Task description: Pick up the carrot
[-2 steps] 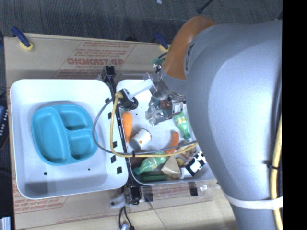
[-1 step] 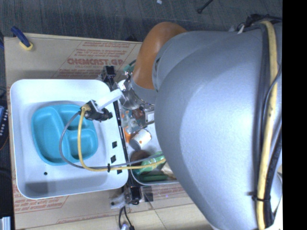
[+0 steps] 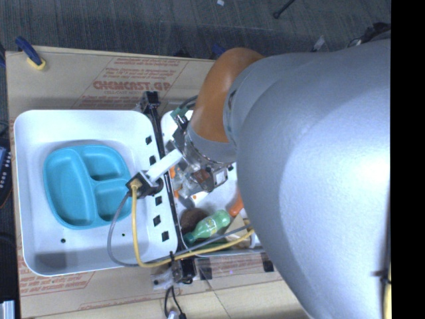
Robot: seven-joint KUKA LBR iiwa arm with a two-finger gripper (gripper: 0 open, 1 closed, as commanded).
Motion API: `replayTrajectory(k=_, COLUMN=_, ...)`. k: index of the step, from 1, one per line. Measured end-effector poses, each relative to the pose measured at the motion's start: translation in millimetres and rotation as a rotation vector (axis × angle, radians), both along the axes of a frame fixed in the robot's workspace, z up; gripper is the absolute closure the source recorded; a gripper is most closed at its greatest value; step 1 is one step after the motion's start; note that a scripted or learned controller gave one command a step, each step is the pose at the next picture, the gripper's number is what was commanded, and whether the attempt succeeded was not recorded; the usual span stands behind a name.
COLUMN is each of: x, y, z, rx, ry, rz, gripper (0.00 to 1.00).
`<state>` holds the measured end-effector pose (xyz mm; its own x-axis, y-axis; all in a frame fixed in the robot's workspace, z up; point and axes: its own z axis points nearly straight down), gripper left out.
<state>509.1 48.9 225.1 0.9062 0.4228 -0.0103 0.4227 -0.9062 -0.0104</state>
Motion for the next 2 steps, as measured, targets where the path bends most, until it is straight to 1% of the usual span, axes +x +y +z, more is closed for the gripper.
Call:
replayTrajectory(k=1, x=-10.6, y=-0.7, z=7.7, rx=-0.01, ry=-0.006, rz=-0.217, gripper=1.0)
replayTrajectory(k=2, x=-24.8, y=58.1, z=36.9, rx=-0.006, ry=-0.004, rz=-0.215, gripper=1.0)
